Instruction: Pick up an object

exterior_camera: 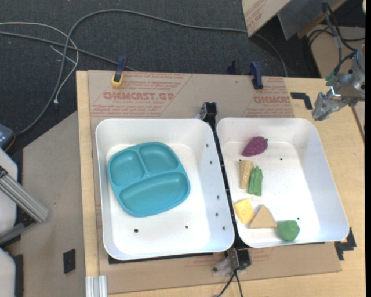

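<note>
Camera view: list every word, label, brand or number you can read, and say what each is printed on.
"CHEMCAST GP", red print, on the brown board behind the left bin; smaller red lines around it are too blurred to read.
The same red print repeats on that board behind the right bin, cut off by the blue clamp; not fully legible.
Red print on the cardboard box at the top edge: too blurred to read.

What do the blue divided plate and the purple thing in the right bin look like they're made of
The blue divided plate looks like moulded plastic, matte with a soft sheen: uniform colour, rounded compartment ridges. The purple thing is probably a plastic or rubber toy grape bunch: lumpy surface, flat even colour; the view is too small to be sure.
</note>
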Controlling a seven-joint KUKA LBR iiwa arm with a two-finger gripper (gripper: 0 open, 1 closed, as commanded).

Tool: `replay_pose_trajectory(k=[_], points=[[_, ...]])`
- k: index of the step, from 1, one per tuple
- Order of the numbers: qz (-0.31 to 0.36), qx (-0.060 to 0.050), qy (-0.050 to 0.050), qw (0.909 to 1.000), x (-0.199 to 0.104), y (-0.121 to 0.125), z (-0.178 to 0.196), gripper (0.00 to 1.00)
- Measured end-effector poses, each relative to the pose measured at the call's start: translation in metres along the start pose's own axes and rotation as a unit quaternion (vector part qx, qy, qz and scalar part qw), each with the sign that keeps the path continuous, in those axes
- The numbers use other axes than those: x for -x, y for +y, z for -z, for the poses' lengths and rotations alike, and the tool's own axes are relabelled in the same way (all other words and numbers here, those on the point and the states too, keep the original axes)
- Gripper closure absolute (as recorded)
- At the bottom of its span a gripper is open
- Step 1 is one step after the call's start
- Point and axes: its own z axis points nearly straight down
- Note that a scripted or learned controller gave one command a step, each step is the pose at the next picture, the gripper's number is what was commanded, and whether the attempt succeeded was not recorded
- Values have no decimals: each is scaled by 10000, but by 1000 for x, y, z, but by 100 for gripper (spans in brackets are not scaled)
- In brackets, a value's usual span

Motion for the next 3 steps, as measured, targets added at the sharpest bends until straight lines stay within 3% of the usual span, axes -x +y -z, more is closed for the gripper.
replay_pose_trajectory(k=[3], points=[[13, -34, 16, 10000, -157, -13, -2, 100]])
